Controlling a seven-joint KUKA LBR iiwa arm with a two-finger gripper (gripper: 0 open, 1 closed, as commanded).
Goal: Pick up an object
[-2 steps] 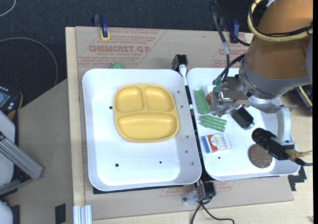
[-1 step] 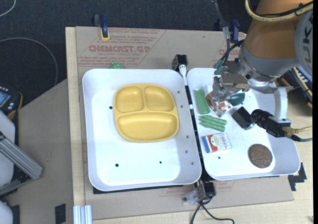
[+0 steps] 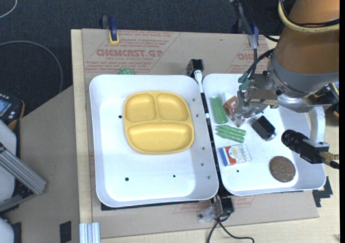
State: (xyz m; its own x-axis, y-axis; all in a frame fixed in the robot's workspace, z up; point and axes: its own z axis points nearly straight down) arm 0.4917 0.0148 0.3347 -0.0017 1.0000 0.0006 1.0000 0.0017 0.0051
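A robotics lab is indicated: two white bins are set on a clamped board, cables are strewn over dark carpet, and an aluminium frame is seen.

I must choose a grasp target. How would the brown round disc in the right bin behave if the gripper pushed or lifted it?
The brown disc lies flat, so it would probably slide, not roll. It looks thin, so fingers may struggle to get under it. Its speckled surface seems rough, likely not slippery.

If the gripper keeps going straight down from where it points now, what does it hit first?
Most likely the small orange and white packet in the right bin, directly beneath the gripper. The green pieces lie just beside it, and depth is hard to judge.
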